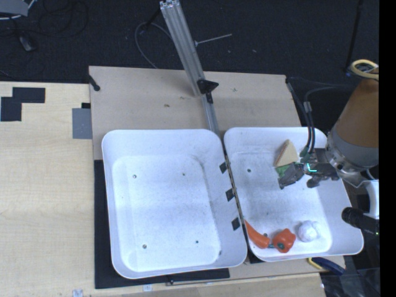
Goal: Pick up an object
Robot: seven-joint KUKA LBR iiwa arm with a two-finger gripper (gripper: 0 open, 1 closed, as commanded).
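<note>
The arm (362, 125) is cut off at the 3 o'clock edge, so its upper part is hidden. The gripper (291, 176) is dark and small; the state of its fingers cannot be told. It covers the lower edge of the tan wedge (286, 153). The white ball (307, 231) is too blurred to identify.

Two bins (164, 142), four small objects (286, 153)

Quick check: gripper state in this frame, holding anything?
Gripper: cannot be told; it sits over the right bin beside the tan wedge.
</note>
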